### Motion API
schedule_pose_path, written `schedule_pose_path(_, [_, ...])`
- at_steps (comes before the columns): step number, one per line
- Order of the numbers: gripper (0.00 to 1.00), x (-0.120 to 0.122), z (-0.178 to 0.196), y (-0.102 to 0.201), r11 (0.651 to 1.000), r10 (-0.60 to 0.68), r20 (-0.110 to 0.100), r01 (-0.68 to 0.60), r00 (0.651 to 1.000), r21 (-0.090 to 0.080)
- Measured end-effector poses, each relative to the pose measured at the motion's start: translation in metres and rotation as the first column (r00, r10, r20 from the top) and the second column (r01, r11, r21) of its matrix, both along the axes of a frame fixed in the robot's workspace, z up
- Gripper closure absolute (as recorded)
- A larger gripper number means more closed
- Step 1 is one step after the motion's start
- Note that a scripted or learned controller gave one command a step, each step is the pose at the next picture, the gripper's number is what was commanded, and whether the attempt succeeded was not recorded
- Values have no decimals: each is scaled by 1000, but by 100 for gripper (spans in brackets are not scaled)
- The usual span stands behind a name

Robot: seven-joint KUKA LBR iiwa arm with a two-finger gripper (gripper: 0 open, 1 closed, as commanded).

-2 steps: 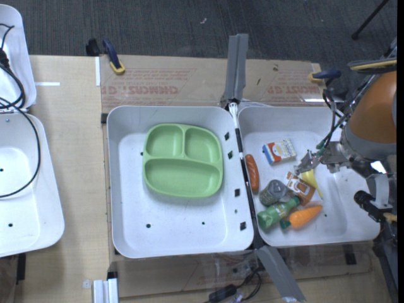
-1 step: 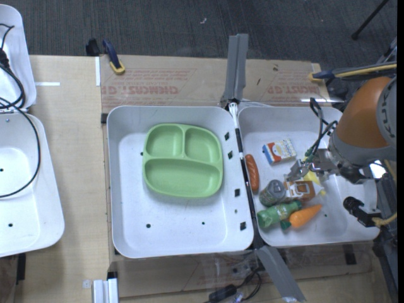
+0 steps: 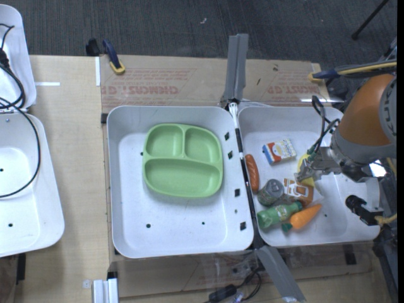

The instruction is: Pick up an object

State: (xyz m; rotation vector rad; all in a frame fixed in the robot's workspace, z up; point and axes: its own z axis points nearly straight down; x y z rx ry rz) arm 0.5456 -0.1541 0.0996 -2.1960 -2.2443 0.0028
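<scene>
The counter [image 3: 76,93] is a pale wooden surface with a sheet of brown cardboard [image 3: 170,81] laid over its middle. Two shallow white bins sit directly on it, side by side and touching. Taking the left bin [image 3: 126,232] as landmark: the right bin [image 3: 334,229] lies just beside it on its right, a grey upright bar [image 3: 237,65] rises at their shared far corner, and a blue-and-yellow clamp [image 3: 112,57] grips the counter's far edge beyond the left bin's far-left corner.
</scene>
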Motion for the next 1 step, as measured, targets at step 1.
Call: schedule_pose_path(1, [100, 15, 135, 89, 980, 197, 1, -197, 980, -1])
